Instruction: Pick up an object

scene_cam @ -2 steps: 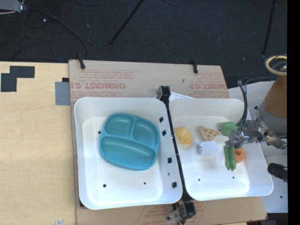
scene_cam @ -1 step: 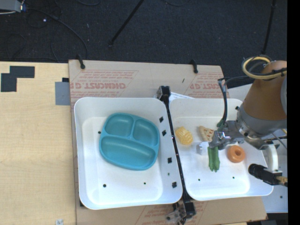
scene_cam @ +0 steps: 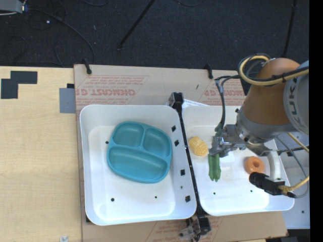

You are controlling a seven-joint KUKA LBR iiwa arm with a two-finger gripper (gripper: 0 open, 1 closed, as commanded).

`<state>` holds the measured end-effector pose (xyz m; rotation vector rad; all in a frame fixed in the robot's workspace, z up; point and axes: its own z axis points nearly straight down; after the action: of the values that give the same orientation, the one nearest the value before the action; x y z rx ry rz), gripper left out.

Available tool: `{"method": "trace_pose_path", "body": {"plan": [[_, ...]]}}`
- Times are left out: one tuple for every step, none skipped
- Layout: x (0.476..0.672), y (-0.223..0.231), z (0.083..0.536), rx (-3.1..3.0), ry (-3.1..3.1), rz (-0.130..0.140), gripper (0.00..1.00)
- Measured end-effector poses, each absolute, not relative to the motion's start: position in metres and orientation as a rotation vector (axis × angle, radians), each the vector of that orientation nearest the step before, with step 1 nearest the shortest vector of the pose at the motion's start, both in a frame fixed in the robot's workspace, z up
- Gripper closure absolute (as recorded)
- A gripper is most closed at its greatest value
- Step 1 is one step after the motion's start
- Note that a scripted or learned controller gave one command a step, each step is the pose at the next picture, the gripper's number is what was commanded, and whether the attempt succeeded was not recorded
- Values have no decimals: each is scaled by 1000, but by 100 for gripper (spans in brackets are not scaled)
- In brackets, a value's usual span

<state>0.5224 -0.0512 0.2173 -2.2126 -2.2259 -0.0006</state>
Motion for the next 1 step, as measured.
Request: {"method": "trace_pose_path", "body": {"plan": [[534, 1, 228, -2212, -2225, 1, 100]]}}
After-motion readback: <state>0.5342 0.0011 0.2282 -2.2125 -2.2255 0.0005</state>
